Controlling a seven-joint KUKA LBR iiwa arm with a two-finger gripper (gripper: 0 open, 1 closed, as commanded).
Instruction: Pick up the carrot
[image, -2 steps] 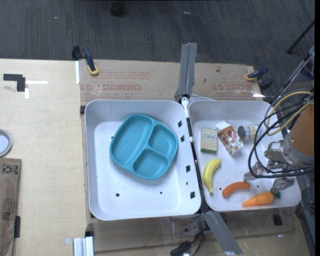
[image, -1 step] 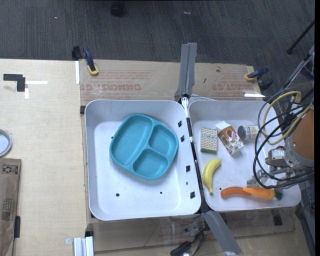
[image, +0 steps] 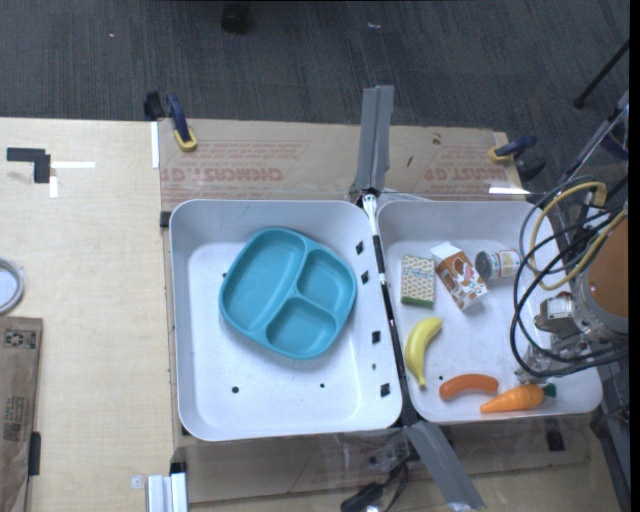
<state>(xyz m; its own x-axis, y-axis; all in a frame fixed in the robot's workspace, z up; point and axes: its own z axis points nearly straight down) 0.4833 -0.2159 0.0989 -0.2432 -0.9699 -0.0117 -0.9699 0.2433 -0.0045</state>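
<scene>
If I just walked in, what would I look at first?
Probably the big blue plate with three sections, alone in the left bin. Next, the bright food in the right bin: a yellow banana, and near the front edge an orange sausage shape beside the carrot. The robot arm with looping cables hangs over that bin's right side.

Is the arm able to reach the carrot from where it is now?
Probably yes. The carrot lies at the near edge of the right bin, just below the arm. Nothing lies on it; an orange sausage is close beside it.
</scene>
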